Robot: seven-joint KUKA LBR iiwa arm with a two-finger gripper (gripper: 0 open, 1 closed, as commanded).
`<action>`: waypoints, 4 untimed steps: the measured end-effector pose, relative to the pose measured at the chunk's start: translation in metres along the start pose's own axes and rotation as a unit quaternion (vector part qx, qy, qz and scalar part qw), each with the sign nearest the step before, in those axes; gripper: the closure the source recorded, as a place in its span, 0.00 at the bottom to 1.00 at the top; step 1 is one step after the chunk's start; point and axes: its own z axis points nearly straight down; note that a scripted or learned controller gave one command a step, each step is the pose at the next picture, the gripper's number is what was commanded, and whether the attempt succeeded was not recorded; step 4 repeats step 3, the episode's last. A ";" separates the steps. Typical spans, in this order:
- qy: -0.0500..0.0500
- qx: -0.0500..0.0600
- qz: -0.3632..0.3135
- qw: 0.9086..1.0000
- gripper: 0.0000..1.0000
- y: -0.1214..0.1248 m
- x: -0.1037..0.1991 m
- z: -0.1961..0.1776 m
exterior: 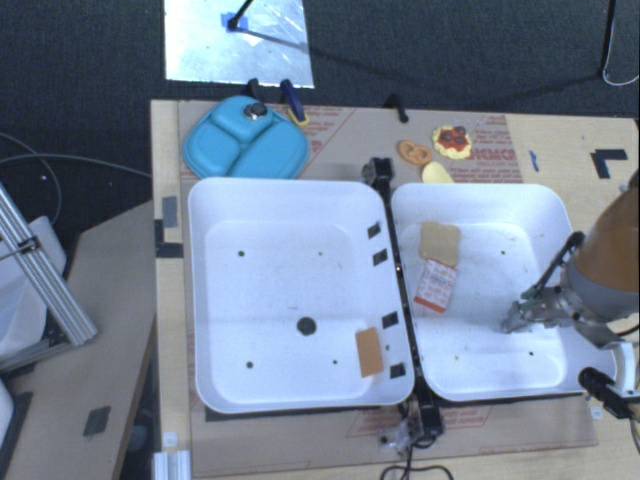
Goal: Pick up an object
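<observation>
The right bin holds a tan square piece near its left wall and, just below it, a white and red packet. In the left bin a small dark disc lies on the floor, and a tan-orange rectangular block lies near the lower right corner. My gripper is low over the right bin's floor, right of the middle and well to the right of the packet, with nothing seen in it. The grey arm comes in from the right.
Behind the bins a blue divided plate lies on the bench, with small toy foods and a yellow piece near the right bin's back rim. A black divider strip runs between the bins. A metal frame stands at left.
</observation>
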 end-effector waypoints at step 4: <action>-0.002 0.000 0.002 1.000 1.00 0.000 -0.016 0.000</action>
